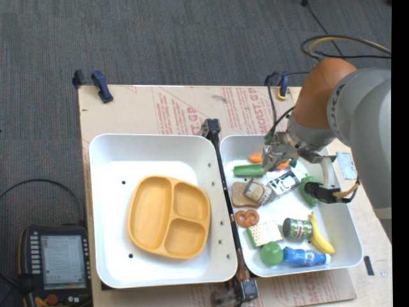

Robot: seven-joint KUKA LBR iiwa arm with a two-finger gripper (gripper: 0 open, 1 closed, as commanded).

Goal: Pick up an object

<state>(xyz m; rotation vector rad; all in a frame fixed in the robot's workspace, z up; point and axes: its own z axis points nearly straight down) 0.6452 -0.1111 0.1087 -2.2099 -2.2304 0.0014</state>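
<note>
We judge the pick barely begun: our two-finger gripper (pixel 276 157) hangs over the right white bin (pixel 355 248) near the long green vegetable (pixel 248 170), grip state impossible to tell, nothing visibly lifted.

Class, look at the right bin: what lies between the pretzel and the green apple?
In the camera view, a pale waffle-like cracker lies between the pretzel and the green apple.

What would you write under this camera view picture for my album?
Robot end effector hovers over toy food bin; yellow divided plate waits alongside.
</note>
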